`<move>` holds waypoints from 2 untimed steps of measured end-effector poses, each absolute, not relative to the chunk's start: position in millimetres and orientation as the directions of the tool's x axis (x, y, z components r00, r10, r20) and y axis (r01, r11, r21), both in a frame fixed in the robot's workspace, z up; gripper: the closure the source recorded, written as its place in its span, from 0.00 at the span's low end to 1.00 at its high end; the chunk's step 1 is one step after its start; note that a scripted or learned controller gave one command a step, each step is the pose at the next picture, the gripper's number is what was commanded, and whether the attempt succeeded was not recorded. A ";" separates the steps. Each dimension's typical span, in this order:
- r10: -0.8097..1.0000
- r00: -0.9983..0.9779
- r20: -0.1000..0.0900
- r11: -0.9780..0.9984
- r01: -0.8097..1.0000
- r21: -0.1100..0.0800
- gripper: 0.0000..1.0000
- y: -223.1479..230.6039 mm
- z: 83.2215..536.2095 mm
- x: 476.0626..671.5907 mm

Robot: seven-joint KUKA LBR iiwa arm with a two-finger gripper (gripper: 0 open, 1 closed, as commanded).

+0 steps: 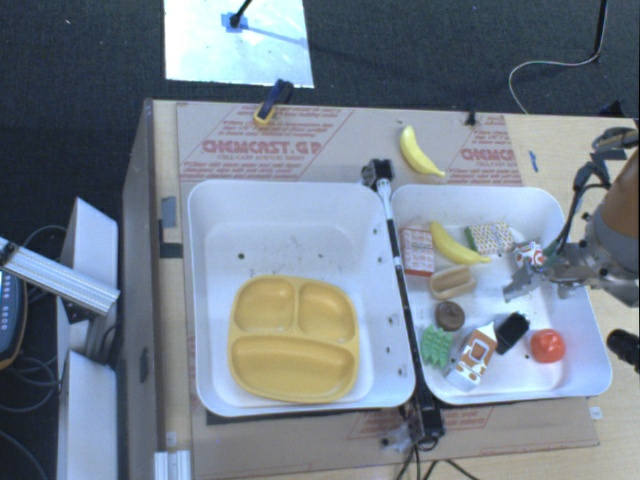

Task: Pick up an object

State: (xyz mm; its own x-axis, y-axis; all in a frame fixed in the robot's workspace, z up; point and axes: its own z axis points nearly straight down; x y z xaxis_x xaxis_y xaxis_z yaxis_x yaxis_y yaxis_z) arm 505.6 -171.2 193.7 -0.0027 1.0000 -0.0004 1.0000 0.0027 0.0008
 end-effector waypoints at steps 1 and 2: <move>1.000 -0.003 0.001 0.003 1.000 0.002 0.00 -85.2 84.3 517.8; 1.000 -0.002 0.000 0.002 1.000 0.003 1.00 -85.9 94.5 518.2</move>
State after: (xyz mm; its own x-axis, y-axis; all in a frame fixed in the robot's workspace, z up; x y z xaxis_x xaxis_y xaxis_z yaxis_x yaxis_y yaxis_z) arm 518.2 -85.9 94.5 -0.0019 1.0000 0.0003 1.0000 0.0019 0.0028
